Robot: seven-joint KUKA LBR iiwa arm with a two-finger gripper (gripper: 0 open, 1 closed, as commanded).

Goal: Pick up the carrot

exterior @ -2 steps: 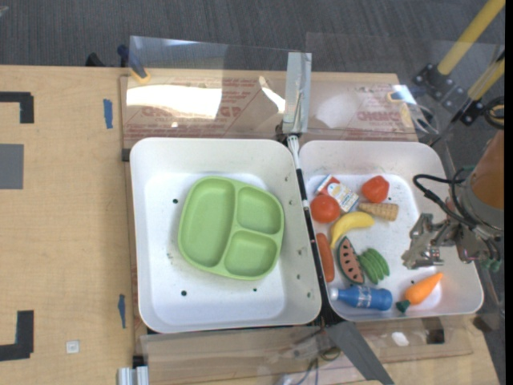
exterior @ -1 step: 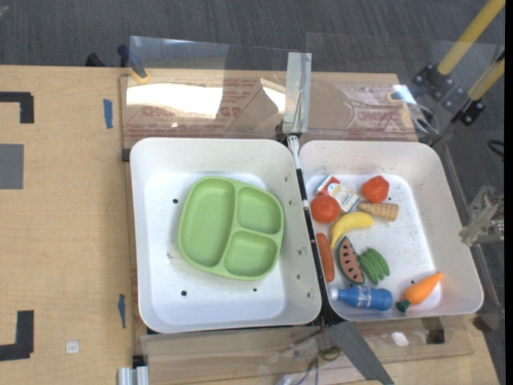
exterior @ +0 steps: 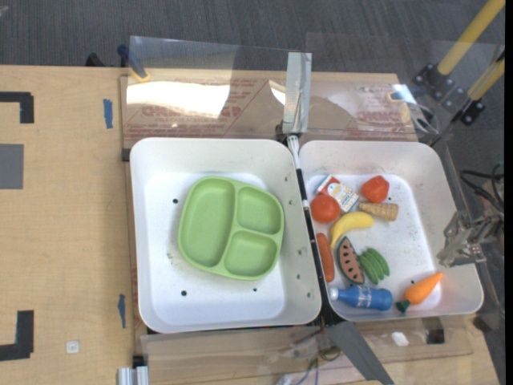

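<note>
Carrot (exterior: 423, 288) lies near right bin (exterior: 449, 175) front-right corner, beside blue bottle (exterior: 365, 297).

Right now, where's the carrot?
In the camera view the carrot lies in the right bin, near its front right corner, just right of the blue bottle.

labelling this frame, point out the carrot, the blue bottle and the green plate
orange toy carrot (exterior: 423, 288): camera view, mid-body
blue plastic bottle (exterior: 365, 297): camera view, middle of its side
light green three-section plate (exterior: 210, 219): camera view, largest section's floor
</note>
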